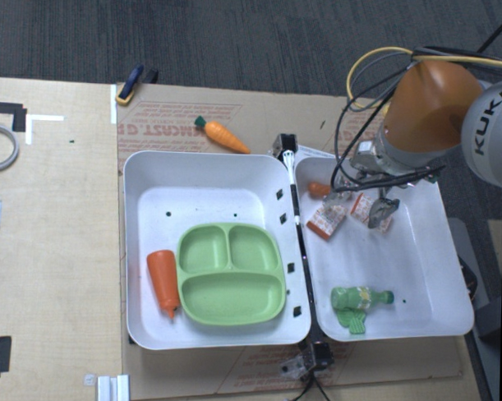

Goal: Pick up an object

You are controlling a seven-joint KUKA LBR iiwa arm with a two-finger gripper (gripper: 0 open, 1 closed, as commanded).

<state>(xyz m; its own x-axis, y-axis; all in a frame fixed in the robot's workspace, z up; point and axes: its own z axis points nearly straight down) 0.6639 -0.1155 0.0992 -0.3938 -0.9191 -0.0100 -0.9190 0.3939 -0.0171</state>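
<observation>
Two white bins [145,184] share the table, and the gripper [368,201], jaws seemingly spread and empty, should centre over the red-and-white packet [328,218] before closing.

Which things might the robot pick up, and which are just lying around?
For the job:
gripper
snack packet
green bottle
small orange piece

Just lying about:
carrot outside the bins
green plate
orange carrot beside it
blue marker
</observation>
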